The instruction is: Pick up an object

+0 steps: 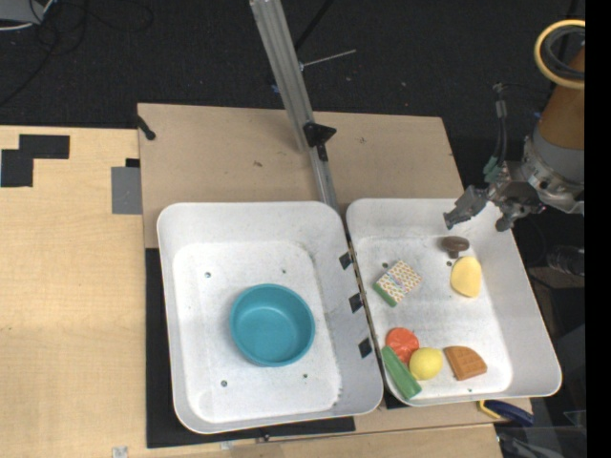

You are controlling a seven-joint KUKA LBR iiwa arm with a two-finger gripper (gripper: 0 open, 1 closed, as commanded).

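Two bins sit side by side: the left bin (pixel 191 246) keeps a teal bowl (pixel 272 324), the right bin (pixel 520 284) the small pickable things. The gripper (pixel 485 213) hangs spread, seemingly empty, just above a brown object (pixel 455 244) near a yellow lemon (pixel 466 277).

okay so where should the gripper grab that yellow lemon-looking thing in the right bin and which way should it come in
Probably straight down from above, closing across the middle of the lemon. It looks rounded and lies free on the right bin floor, with bare floor on both sides for the fingers. The small brown piece sits just behind it, so the fingers likely belong on its left and right sides. The gripper hangs just beyond it.
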